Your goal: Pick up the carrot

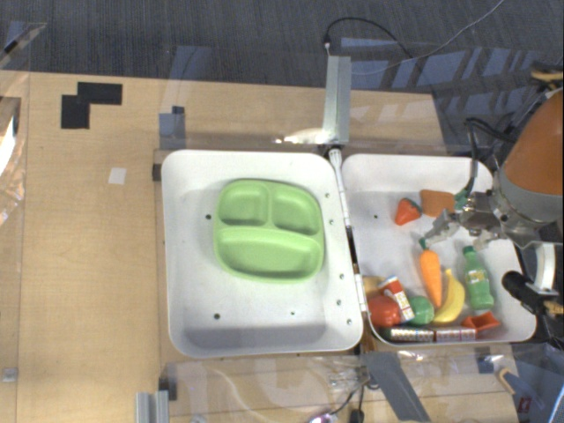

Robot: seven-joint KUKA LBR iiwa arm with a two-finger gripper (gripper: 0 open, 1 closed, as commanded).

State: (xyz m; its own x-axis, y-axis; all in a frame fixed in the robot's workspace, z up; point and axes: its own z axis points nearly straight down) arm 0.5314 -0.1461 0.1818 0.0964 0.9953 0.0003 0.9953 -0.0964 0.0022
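In the right bin [388, 183], as seen in the camera view, the carrot [430, 276] is found lying lengthwise near the centre, its green top directed toward the far wall and its orange tip toward the near wall. The gripper [443, 230] is positioned just beyond the carrot's green top, with its two fingers spread apart and nothing held between them. The arm [533, 161] is seen entering from the right, with its orange band above the grey wrist. A banana [453, 296] is placed just beside the carrot on its right, and a green bottle [477, 282] is located beside the banana. A strawberry [406, 211] and a brown block [436, 201] are found near the far wall of the same bin. A red can [388, 307] with a white label is seen at the near left corner; the writing on it is too small to be read. A dark bar [430, 334] with a light label lies along the near wall, and its print is likewise unreadable. In the left bin [185, 236], a green divided plate [268, 229] with three compartments is placed near the centre. Both bins are supported by the wooden bench [79, 263].
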